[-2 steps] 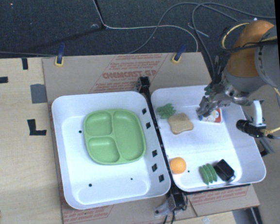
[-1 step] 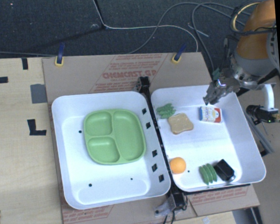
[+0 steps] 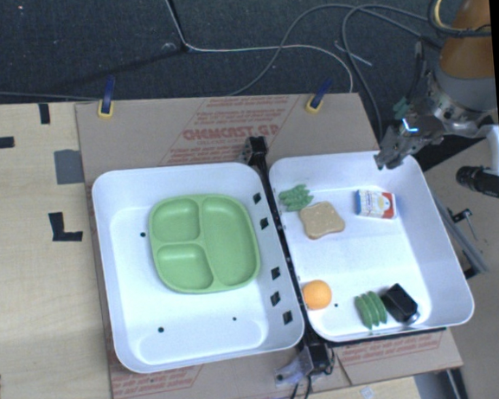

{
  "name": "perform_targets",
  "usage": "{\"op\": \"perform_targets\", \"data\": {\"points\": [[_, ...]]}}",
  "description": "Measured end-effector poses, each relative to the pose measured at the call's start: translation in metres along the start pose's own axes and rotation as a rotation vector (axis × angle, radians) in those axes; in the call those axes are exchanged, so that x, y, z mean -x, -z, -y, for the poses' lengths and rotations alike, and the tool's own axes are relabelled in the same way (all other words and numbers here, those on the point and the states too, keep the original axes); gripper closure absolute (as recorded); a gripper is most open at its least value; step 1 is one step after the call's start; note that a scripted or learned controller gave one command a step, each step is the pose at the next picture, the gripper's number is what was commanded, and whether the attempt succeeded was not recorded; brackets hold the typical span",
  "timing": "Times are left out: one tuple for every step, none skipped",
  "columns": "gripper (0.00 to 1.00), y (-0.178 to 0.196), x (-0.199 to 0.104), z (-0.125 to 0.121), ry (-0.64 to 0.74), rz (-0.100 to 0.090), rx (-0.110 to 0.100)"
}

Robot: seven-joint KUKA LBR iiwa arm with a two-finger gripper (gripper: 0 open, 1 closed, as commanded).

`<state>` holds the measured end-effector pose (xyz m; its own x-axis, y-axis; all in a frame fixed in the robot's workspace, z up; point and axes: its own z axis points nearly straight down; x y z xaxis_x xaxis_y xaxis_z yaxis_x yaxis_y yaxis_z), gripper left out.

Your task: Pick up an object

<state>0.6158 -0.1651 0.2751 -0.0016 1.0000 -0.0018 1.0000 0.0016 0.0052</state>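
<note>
Camera view, looking down at a slant: a pale wooden bench carries a brown cardboard sheet, and on the cardboard sit two shallow white bins side by side, touching along a black clipped seam. Dark carpet with loose grey cables runs behind the bench.

Taking the right bin as the landmark: the left bin lies just to its left and holds a green divided plate, with bare white floor around the plate. Inside the right bin, a green leafy piece sits at the far left corner, a tan bread slice just in front of it, and a small white and red carton toward the far right. An orange ball rests against the near left wall. A green ridged item and a black block lie side by side at the near edge. The bin's middle floor is open.

The gripper hangs over the bin's far right corner, above the rim and apart from every object. Nothing shows between its fingers; they are dark and small, so how far apart they stand cannot be told. The arm is cut off at the picture's upper right.
</note>
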Motion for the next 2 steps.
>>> {"op": "perform_targets", "data": {"points": [[1.0, -0.002, -0.057, 0.008, 0.004, -0.003, -0.006], [1.0, -0.005, -0.104, 0.013, 0.004, -0.003, -0.007]]}}
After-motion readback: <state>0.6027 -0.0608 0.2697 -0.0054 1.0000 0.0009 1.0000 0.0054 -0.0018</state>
